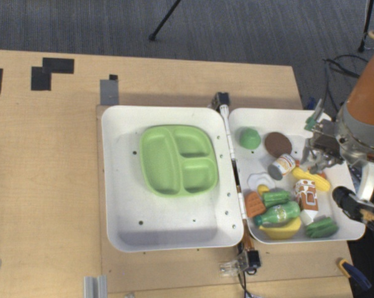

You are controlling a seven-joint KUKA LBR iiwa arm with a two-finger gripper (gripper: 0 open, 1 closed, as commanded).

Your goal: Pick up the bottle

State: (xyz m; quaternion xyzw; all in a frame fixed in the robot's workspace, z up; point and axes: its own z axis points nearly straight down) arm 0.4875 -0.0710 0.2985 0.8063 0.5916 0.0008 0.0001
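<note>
Clutter crowds the green bottle [278,214] in the right bin [298,115]; the gripper [318,157], fingers unreadable from here, could easily catch the banana [312,180] instead.

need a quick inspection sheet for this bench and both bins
surface: wooden bench bearing left bin and right bin, side by side
job's things: green bottle lying on its side, front of right bin, resting on a banana
clutter: green divided plate in left bin; green ball, brown disc, small can and other toy food in right bin
grippers: gripper over right bin's right side, apart from the bottle
cables: black cable behind the arm
surroundings: grey carpet, a stand's leg
</note>
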